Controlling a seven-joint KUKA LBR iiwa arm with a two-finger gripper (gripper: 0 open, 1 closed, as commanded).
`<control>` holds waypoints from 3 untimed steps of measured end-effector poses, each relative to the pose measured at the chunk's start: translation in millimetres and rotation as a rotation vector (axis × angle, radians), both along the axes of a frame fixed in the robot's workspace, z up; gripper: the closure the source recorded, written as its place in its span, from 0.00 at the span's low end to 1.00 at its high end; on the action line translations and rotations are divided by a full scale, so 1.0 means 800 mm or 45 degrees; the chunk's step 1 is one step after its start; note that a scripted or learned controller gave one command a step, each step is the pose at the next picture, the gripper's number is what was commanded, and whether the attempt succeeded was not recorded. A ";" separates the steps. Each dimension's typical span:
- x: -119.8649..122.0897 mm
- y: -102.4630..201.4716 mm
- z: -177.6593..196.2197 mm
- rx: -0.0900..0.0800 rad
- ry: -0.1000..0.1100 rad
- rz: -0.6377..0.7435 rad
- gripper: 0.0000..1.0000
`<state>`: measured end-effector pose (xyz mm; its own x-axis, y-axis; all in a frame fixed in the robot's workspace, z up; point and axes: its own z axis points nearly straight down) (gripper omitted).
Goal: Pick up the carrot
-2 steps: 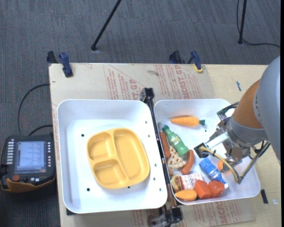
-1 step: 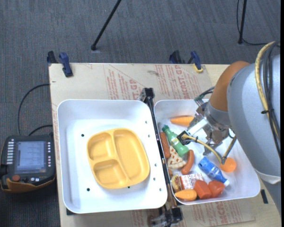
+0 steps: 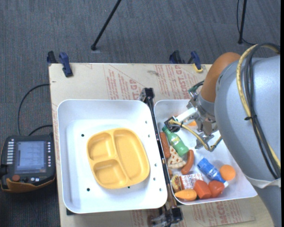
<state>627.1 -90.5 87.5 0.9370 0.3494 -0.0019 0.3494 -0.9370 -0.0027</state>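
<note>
**A:** Carrot (image 3: pixel 185 194), where is it?

**B:** One carrot, in the right bin's (image 3: pixel 177 109) near left corner, well apart from my gripper (image 3: pixel 206 129) over the far half. Whether the gripper is wide or narrow, I cannot tell.

**A:** Its axis?

**B:** Left-right across the view. I can't tell which end is the tip.

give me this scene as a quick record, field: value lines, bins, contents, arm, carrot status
left bin: holds a yellow divided plate
right bin: holds mixed toy food
right bin items: green bottle, sausage, blue packet, orange ball, orange carrot-like piece at the near edge
arm: reaches in from the right over the right bin
gripper: above the right bin's far half, apart from the carrot-like piece
carrot status: not picked up, lying in the bin
bench: brown board with blue clamps at the far edge
</note>
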 end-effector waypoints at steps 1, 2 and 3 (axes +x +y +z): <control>-0.148 -0.066 0.000 0.000 0.000 -0.121 0.00; -0.043 0.039 0.125 0.001 -0.002 -0.054 0.00; -0.053 -0.009 -0.001 0.001 0.003 0.047 0.00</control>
